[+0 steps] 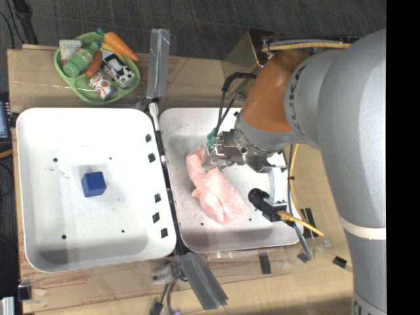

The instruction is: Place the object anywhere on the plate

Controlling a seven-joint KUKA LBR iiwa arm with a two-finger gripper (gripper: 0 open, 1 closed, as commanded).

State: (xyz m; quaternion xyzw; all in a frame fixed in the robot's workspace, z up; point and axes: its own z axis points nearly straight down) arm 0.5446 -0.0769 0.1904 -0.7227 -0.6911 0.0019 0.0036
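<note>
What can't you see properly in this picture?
- The tool: the arm's wrist covers it, so how it meets the pink plate is hidden.
- The right bin: the arm covers its far right side.
- The green bowl: its toys are too small to name for sure.

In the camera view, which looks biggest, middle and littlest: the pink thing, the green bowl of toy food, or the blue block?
1. Pink thing, lying in the right bin: looks biggest, though the arm covers part of it.
2. Green bowl of toy food: a bit smaller, close enough to be unsure.
3. Blue block in the left bin: clearly littlest.
</note>
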